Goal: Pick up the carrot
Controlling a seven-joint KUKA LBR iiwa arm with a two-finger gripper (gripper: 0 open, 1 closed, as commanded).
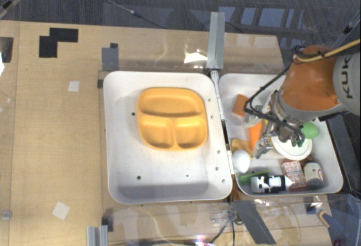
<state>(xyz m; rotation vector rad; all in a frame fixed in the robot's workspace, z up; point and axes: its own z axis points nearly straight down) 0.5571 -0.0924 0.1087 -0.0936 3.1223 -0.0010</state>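
The carrot [255, 133] is a short orange piece lying in the right bin [333, 180], near that bin's left wall and roughly at mid-depth. My gripper [269, 139] hangs low over the right bin, just to the right of the carrot and close against it. The arm's orange band [307, 84] sits above and to the right of it and hides part of the bin's middle. Whether the carrot is touched or held cannot be made out.
Around the carrot lie a brown-orange block [241, 105], a yellow piece [240, 145], a white egg [241, 160], a dark green bottle [265, 181], a white dish [293, 149], a green ball [309, 129] and two small cans [303, 172]. A yellow divided tray [172, 118] sits in the left bin [121, 171].
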